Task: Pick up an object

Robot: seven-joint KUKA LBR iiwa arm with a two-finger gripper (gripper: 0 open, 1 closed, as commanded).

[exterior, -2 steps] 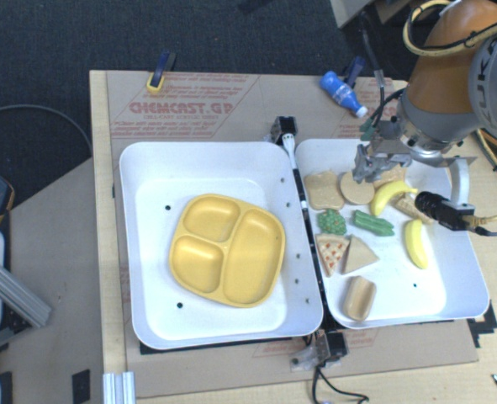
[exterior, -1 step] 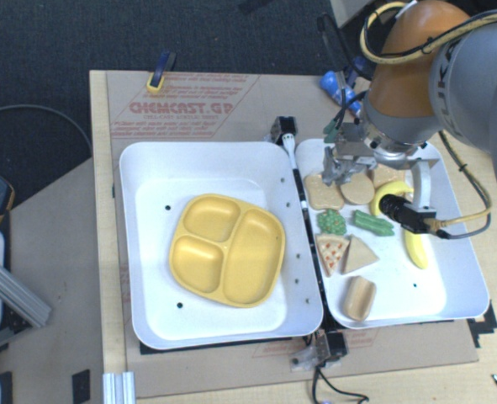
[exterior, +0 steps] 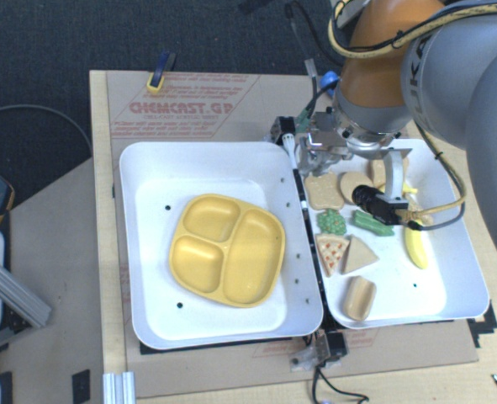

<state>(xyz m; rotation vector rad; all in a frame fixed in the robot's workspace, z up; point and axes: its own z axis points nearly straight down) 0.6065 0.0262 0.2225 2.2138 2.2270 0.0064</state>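
Dark carpet surrounds the desk (exterior: 113, 326), whose brown board carries two white bins side by side. At centre-left of the frame, the left bin (exterior: 147, 167) holds a yellow divided plate (exterior: 227, 249). At centre-right, the right bin (exterior: 458, 268) holds toy foods: a cracker (exterior: 324, 192), a green piece (exterior: 332, 222), a pizza slice (exterior: 330, 252), a tan wedge (exterior: 362, 255), a bread roll (exterior: 358, 297), a green pickle (exterior: 372, 223) and a banana (exterior: 416, 247). The tool (exterior: 324, 154) hangs over that bin's upper left corner, above the cracker; I cannot tell its state.
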